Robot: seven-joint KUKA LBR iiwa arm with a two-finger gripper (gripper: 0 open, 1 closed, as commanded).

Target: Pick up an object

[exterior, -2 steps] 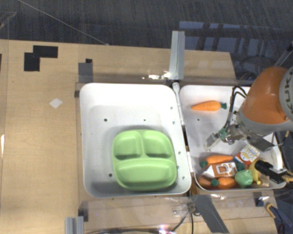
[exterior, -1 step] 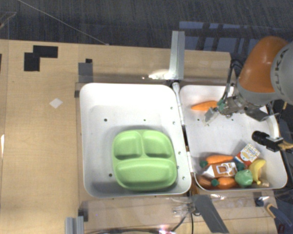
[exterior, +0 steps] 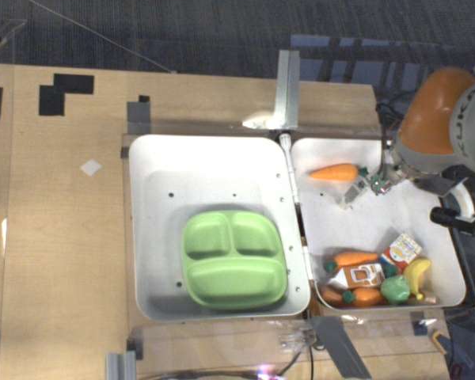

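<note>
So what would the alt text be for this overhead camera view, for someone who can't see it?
A grey and orange robot arm reaches from the right over the right white bin, its gripper beside a lone toy carrot. More toy food is piled in that bin's near corner; the left bin holds a green divided plate.

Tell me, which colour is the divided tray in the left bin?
Light green; the divided tray shows clearly in the camera view.
</note>
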